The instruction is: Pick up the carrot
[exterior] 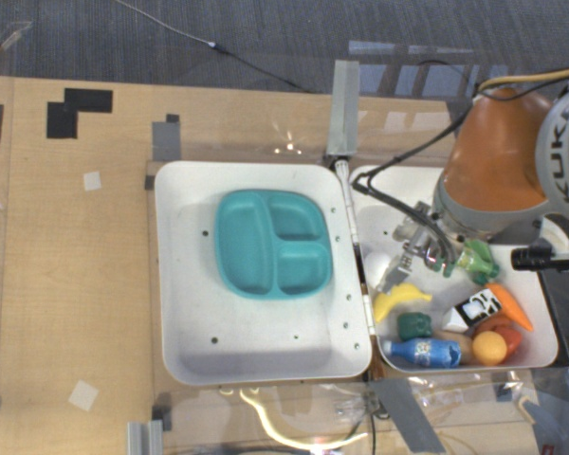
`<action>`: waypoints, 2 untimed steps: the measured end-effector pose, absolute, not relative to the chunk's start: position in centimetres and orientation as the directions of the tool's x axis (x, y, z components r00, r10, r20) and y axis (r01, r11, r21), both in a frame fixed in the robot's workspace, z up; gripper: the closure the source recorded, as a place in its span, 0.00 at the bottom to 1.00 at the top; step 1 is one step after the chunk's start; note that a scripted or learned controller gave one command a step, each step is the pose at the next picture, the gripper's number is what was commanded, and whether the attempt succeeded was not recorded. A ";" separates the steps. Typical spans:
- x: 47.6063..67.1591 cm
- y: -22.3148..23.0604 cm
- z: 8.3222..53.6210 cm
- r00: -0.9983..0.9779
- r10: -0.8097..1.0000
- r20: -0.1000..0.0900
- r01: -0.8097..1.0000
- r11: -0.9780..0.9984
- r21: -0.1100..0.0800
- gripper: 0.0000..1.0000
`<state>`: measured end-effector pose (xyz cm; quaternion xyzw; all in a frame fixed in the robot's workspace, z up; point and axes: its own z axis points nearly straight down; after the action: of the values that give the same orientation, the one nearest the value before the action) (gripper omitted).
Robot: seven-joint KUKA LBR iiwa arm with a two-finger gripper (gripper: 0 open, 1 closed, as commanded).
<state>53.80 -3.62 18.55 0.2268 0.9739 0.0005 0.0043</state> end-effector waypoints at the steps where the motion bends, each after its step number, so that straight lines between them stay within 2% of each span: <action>1: 48.9 -0.6 26.4 -0.697 0.717 -0.007 0.717 0.697 0.008 0.00; 2: 48.9 -0.6 26.3 -0.697 0.717 -0.006 0.717 0.697 0.006 0.00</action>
<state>48.87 -0.64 26.33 0.3893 0.9211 0.0018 0.0039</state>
